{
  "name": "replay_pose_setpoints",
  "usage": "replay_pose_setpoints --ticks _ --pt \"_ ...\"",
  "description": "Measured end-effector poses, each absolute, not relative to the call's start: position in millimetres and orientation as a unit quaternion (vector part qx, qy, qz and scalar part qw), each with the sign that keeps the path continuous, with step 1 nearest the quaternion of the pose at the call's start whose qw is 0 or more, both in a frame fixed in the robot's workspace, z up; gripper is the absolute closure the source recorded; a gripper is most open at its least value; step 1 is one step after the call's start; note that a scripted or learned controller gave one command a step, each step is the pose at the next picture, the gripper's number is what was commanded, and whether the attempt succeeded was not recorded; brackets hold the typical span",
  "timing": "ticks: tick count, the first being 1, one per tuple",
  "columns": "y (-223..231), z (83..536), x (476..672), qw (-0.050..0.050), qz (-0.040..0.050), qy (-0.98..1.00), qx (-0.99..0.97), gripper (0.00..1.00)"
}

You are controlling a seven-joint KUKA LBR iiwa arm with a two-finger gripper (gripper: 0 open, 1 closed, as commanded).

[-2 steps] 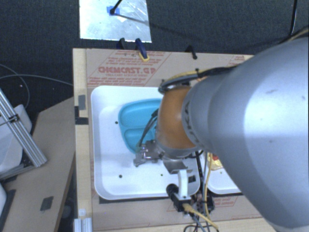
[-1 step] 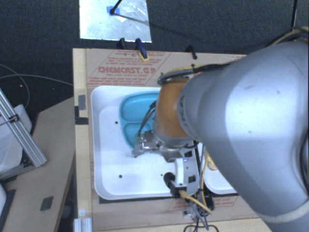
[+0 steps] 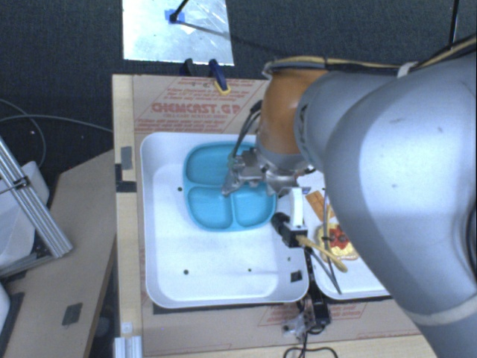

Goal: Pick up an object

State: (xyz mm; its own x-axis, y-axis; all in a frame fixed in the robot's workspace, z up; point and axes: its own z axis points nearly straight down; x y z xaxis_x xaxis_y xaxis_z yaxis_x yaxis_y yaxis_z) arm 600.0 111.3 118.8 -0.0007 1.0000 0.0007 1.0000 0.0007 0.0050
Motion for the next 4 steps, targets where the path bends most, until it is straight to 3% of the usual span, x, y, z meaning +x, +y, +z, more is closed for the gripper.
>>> replay_pose_setpoints --ticks 1,2,3,4 --pt "127 88 634.5 -0.031 -0.0352 0.709 0.704 0.00" --pt "222 247 667.8 0.004 0.0105 0.712 0.702 0.00" --pt "215 247 666.5 0.002 0.0030 0.711 0.703 1.00" --pt "186 309 660.1 0.002 0.0032 0.707 0.707 1.00"
